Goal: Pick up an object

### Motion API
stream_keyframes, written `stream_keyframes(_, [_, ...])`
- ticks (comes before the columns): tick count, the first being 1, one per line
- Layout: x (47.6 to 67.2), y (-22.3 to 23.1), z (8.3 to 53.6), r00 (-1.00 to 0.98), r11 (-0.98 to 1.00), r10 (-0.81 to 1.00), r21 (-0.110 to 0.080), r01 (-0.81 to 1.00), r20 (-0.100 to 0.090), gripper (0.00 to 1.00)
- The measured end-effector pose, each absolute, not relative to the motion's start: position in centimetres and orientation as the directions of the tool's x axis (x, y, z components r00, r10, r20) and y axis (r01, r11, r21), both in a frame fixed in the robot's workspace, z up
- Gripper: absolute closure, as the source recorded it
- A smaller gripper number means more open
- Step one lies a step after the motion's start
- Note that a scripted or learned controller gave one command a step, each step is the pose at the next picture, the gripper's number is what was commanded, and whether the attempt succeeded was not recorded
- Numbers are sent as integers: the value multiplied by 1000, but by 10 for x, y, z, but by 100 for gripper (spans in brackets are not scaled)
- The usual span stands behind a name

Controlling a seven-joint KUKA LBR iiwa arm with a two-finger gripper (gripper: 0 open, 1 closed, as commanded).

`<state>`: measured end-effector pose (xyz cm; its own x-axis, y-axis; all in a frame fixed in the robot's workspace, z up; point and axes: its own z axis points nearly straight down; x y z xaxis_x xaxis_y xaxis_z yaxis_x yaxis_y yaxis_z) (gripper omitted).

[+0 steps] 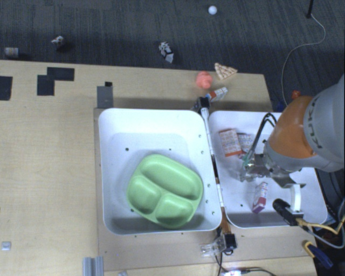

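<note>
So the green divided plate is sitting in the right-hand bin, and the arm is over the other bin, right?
Not quite: the camera view shows the green divided plate in the left bin. The arm is over the other bin, the right bin.

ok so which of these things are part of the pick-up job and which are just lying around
Part of the job:
- gripper
- green divided plate in the left bin
- small tube in the right bin
- packet in the right bin

Lying about:
- pink ball on the bench
- pizza-slice toy
- white ball on the floor
</note>
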<state>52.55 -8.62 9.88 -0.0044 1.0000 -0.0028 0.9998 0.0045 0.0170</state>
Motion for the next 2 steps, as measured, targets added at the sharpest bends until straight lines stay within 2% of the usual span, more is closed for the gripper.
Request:
stream_keyframes(1, [525, -86, 99, -4, 4, 1000, 16, 1000, -3, 0])
stream_keyframes(2, [527, -85, 109, -7, 8, 1000, 20, 1000, -2, 100])
